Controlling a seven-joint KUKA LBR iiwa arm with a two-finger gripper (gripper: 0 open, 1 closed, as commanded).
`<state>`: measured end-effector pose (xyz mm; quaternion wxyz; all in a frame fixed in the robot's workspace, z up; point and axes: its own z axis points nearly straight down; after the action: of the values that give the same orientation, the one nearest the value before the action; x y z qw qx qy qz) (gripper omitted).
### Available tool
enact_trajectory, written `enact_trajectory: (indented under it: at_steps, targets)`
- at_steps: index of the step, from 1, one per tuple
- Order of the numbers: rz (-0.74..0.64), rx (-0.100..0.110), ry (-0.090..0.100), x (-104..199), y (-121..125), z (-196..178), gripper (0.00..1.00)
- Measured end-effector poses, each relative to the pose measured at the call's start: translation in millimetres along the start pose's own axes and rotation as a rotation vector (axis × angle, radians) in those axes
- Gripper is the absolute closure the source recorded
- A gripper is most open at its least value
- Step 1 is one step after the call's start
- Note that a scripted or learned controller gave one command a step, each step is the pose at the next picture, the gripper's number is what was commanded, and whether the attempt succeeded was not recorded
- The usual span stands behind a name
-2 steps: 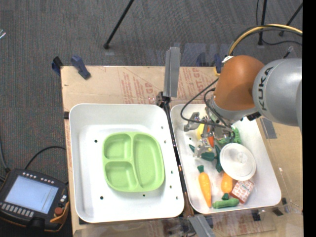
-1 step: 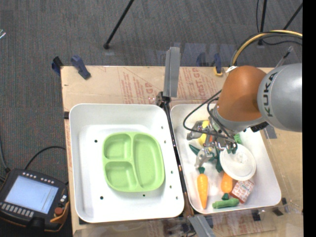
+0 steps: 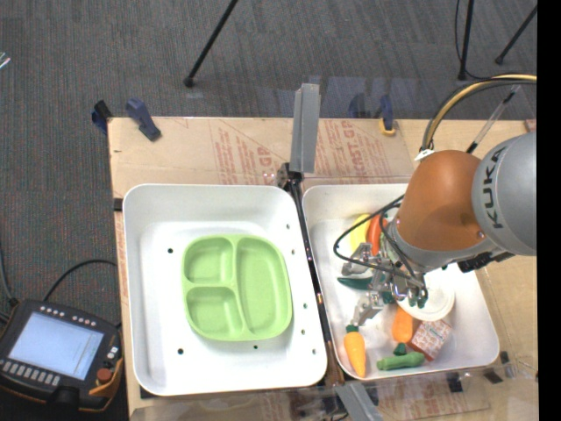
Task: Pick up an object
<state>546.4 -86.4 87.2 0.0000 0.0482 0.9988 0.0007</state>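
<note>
The arm [image 3: 491, 204] enters from the right and bends down over the right bin [image 3: 487, 333], its orange band facing the camera. The gripper [image 3: 370, 303] hangs low among the objects; its metal fingers appear slightly parted, with nothing visibly between them (cables and linkages clutter this area).

The wrist hides the middle of the right bin. A yellow item [image 3: 358, 235] and a dark green piece [image 3: 353, 281] are partly covered and hard to identify.

Candidate objects lie at the bin's near edge: an orange toy carrot [image 3: 354, 350], a green pod-shaped toy [image 3: 400, 360], a round white lid [image 3: 436, 305], and a red-and-white packet [image 3: 428, 338].

The left bin [image 3: 145, 253] holds a smooth light-green divided tray [image 3: 237, 286] with three compartments.
</note>
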Motion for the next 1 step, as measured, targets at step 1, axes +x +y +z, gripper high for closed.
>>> enact_trajectory:
  at_steps: [1]
  targets:
    - [0.132,0.000,-0.002,-35.2,6.5,-0.7,0.00]
